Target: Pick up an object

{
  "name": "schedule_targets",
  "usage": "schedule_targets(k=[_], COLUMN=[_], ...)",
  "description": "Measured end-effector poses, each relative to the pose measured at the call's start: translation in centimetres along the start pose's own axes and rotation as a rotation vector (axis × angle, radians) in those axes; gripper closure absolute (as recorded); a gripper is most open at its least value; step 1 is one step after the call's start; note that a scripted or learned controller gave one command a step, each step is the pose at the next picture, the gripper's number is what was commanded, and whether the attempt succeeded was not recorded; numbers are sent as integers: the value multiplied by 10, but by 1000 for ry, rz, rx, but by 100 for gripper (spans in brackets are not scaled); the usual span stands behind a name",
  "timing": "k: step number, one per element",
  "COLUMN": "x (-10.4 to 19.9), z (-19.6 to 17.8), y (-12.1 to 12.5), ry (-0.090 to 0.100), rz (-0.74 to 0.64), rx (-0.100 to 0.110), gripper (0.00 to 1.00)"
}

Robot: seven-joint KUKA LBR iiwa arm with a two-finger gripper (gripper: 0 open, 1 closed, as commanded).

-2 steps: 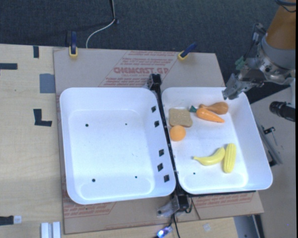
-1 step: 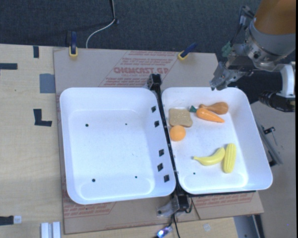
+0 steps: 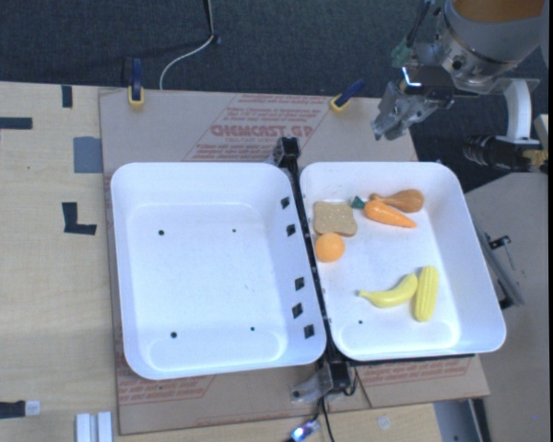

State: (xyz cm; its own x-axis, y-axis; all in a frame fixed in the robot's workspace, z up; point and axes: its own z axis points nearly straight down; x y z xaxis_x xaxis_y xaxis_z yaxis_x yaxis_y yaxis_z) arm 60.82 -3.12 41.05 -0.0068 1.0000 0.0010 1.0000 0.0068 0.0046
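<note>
The right bin [image 3: 461, 274] holds several toy foods: a slice of bread [image 3: 334, 217], an orange ball [image 3: 329, 248], a carrot [image 3: 387, 213], a brown pear-like piece [image 3: 404, 198], a banana [image 3: 389, 294] and a corn cob [image 3: 425, 293]. My gripper [image 3: 394, 121] hangs high above the bench beyond the right bin's far edge, above the cardboard. Nothing shows between its fingers.
The left bin [image 3: 203, 274] lies beside the right one on a cardboard sheet [image 3: 249, 132]. Black clips [image 3: 287, 150] join the bins along their shared wall. A white cable [image 3: 189, 49] runs across the dark floor at the back. Yellow and blue clamps [image 3: 135, 88] hold the cardboard.
</note>
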Motion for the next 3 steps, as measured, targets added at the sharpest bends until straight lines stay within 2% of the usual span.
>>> schedule_targets(k=[1,2,3], x=[72,139,184], z=[-28,-131,-123], y=[2,2,64], ry=[0,2,-2], rz=[-1,-2,2], rx=[2,-6,1], gripper=[100,100,100])
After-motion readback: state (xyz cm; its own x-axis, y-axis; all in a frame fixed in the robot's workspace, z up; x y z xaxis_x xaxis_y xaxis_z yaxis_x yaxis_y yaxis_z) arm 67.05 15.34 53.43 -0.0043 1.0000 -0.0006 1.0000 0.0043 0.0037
